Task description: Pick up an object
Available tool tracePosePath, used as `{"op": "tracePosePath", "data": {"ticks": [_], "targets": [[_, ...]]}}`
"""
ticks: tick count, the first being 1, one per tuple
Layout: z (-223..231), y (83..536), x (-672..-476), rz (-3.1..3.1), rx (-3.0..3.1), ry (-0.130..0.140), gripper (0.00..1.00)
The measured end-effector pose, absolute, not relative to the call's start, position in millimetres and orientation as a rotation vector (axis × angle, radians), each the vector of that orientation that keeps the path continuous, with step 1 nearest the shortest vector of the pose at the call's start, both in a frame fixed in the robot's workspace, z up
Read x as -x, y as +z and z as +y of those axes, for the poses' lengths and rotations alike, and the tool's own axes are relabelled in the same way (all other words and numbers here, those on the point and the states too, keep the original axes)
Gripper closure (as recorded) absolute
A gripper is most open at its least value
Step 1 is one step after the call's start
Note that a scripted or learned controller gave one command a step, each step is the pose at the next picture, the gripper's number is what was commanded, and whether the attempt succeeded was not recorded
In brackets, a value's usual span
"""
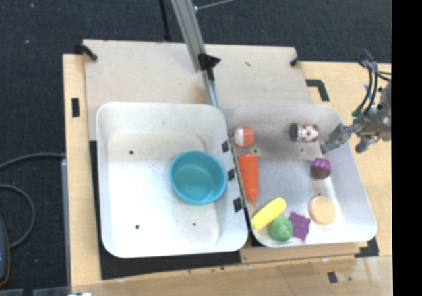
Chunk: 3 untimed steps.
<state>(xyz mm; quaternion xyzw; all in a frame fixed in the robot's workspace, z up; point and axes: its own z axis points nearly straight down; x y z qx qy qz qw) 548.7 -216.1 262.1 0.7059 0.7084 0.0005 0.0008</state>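
Note:
The right bin [277,120] holds several small items. Among them are an orange carrot [248,177], a red-and-white ball [243,136], a small can lying on its side [304,132] and a dark purple fruit [320,168]. Nearer the front are a yellow banana [269,213], a green ball [281,229], a purple piece [301,225] and a peach-coloured disc [322,210]. My gripper [349,140] hovers over the bin's right rim, just right of the can and above the purple fruit. It is open with nothing between its fingers.
A blue bowl [198,177] sits in the left bin [132,136]. A slanted metal post [188,18] rises behind the bins. Cables hang by the arm at the far right [372,84].

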Motion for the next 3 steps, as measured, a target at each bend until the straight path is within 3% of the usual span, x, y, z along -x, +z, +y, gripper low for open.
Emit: {"op": "tracePosePath", "data": {"ticks": [1, 3], "targets": [[-216.1, 262.1, -548.8, 2.224, -2.216, 0.002, 0.0], [-218.5, 161.7, -550.6, 2.22, -2.222, -0.003, 0.0]]}}
